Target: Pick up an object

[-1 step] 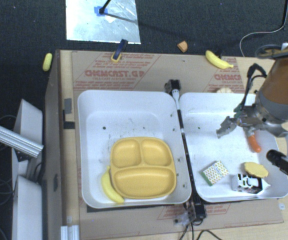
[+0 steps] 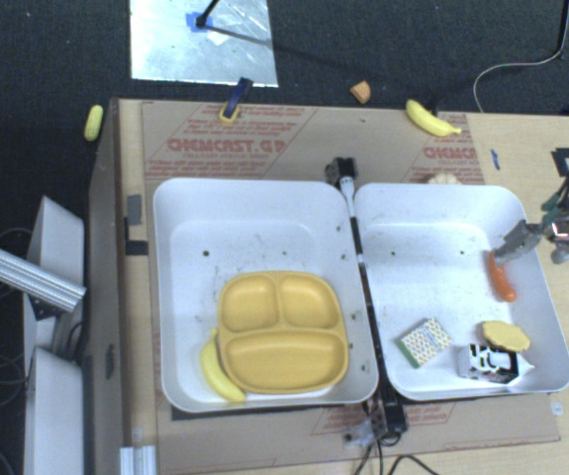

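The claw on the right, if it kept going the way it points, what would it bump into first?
Probably the orange carrot. The claw points down-left, right above the carrot's top end in the right bin. Its height is hard to judge.

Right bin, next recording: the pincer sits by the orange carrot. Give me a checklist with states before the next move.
1. Pincer near the carrot: ok, just above it in the image.
2. Pincer open: cannot tell, too blurred.
3. Carrot held: not ok, it lies on the bin floor.
4. Carrot free of neighbours: ok, apart from the yellow piece.
5. Room beside the right bin wall: cannot tell; carrot lies close to it.
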{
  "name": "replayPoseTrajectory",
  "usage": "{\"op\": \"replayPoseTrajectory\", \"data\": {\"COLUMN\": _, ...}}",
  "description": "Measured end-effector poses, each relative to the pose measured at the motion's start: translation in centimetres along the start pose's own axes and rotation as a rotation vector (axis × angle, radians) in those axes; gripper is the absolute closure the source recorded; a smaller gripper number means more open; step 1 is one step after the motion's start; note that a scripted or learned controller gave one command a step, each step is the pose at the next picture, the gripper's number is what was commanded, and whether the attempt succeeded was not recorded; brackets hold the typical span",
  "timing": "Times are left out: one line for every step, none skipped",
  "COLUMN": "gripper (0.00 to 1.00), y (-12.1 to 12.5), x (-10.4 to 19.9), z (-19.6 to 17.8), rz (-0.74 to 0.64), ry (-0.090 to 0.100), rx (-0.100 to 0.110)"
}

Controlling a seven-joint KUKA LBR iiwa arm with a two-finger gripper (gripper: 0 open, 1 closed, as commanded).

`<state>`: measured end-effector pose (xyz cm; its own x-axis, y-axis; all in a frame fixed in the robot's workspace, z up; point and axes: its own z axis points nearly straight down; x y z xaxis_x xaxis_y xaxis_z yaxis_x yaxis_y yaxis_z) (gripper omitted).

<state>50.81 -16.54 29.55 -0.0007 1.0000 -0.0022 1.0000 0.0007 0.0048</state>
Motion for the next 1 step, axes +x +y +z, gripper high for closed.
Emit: {"op": "replayPoseTrajectory", "data": {"gripper": 0.00, "y": 0.76, "x": 1.75, "z": 6.15, "rz": -0.001, "ry": 0.002, "rx": 0.005}}
